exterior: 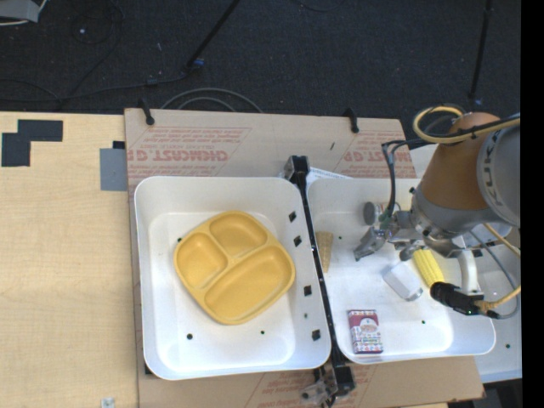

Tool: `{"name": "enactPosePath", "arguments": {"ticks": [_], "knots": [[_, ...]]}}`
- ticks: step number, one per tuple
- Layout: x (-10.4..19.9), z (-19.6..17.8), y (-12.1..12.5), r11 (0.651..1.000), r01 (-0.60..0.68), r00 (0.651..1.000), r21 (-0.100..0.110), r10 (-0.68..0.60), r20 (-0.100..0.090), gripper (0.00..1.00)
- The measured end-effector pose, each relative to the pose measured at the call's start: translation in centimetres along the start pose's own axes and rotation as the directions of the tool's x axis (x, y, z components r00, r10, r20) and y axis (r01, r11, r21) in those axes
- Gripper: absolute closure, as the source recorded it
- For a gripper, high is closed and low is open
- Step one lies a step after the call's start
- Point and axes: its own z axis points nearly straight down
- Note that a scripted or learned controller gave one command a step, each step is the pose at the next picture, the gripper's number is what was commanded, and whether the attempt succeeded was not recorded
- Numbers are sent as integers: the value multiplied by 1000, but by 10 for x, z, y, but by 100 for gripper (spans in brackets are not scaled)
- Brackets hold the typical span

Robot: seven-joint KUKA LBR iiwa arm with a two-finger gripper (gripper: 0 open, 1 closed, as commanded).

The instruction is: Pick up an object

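The arm reaches in over the right bin point(476, 342), and its gripper point(371, 243) hangs low over that bin's upper left part, close to the divider between the two bins. Whether the jaws are apart or together cannot be told from here — the metal end is small and dark against the white floor, and nothing is seen between them.

Taking the gripper as the landmark: the nearest candidates lie just to its right and a little toward the camera. A small white cylinder point(402, 281) rests on the bin floor there, its long axis slanting from upper left to lower right. Beside it, further right, lies a yellow object point(427, 268), elongated and slanted much the same way, partly under the arm's wrist. A red-and-white card box point(365, 331) lies flat well below the gripper, near the bin's front wall, its long side running front to back. A pale cone-like piece point(325, 248) sits just left of the gripper, against the divider.

The left bin point(161, 347) holds a yellow divided plate point(235, 266) with three compartments, all bare.

In my judgement the pick has not begun; the white cylinder is the closest target, calling for a short shift rightward and forward, with the jaws turned across its slant.
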Motion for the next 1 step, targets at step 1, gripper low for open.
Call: {"name": "enactPosePath", "arguments": {"ticks": [1], "knots": [[1,40,0,1000,-1,1000,-3,1,1,0]]}}
